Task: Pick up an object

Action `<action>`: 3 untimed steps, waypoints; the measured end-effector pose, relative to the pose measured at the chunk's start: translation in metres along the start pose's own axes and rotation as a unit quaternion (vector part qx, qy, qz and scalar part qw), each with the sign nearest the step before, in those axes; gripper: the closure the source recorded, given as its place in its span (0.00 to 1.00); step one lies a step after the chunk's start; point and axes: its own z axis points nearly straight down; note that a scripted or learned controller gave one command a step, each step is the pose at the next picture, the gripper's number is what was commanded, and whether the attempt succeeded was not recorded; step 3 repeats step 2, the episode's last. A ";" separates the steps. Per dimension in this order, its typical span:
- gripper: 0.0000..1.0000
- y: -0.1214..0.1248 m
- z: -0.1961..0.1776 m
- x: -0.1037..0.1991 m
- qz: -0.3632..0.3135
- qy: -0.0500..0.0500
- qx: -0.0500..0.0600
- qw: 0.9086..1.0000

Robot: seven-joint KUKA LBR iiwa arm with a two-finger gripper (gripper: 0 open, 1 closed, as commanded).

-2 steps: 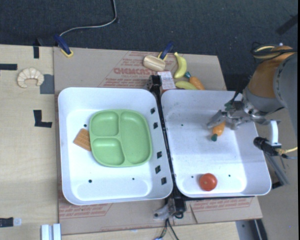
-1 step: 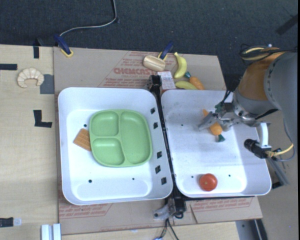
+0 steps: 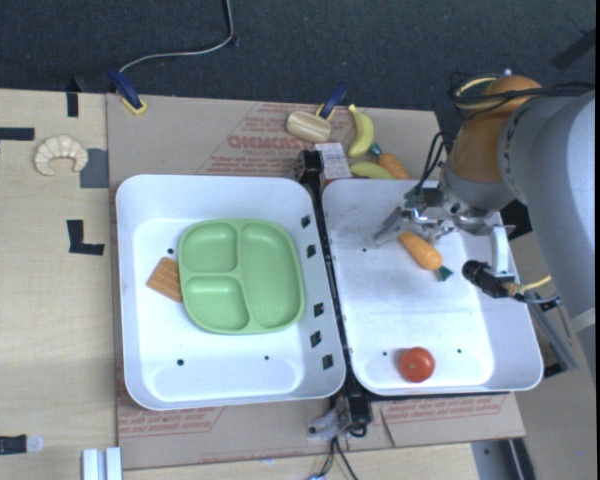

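Observation:
An orange carrot (image 3: 423, 251) with a green tip lies tilted in the upper middle of the right bin (image 3: 480, 318). My gripper (image 3: 408, 225) hangs over the carrot's upper left end, close to it or touching it; I cannot tell which. The grey arm with its orange band (image 3: 485, 148) comes in from the upper right. A red tomato (image 3: 416, 364) sits near that bin's front wall, well apart from the gripper.
The left bin (image 3: 145, 348) holds a green divided plate (image 3: 242, 275) with a brown flat piece (image 3: 165, 279) tucked under its left edge. Behind the bins lie a bread roll (image 3: 308, 125), a banana (image 3: 362, 133), a small box (image 3: 331, 158) and a croissant (image 3: 60, 155) far left.

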 end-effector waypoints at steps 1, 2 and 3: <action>1.00 0.000 -0.010 -0.001 0.000 -0.001 0.000 1.000; 1.00 -0.006 -0.111 0.091 0.000 0.001 0.002 1.000; 1.00 -0.006 -0.111 0.091 0.000 0.001 0.002 1.000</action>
